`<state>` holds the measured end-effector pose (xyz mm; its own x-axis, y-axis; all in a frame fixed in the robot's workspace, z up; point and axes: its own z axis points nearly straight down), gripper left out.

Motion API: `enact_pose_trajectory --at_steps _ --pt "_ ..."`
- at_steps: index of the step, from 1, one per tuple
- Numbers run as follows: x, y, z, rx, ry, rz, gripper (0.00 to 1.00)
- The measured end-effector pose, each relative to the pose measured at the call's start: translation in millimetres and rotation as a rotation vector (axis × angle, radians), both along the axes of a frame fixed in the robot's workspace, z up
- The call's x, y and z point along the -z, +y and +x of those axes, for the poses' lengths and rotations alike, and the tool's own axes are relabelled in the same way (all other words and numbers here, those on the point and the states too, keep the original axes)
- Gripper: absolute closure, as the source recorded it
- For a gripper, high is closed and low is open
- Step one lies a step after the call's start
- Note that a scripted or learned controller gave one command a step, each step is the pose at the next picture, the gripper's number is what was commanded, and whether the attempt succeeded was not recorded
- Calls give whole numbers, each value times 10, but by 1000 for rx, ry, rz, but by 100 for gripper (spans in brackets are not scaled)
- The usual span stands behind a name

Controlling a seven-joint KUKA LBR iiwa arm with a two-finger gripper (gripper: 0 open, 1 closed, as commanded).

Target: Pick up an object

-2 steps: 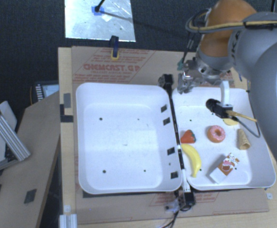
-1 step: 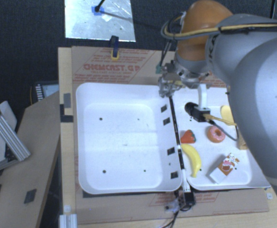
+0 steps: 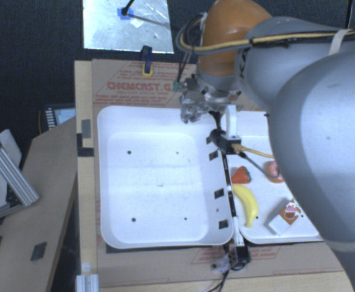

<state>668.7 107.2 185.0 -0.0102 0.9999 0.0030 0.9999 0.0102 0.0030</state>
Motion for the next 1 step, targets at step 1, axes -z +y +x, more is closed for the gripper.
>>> enact_pose_trajectory --at_steps 1 --pt "-1102 774 -51 -3 -11 4 100"
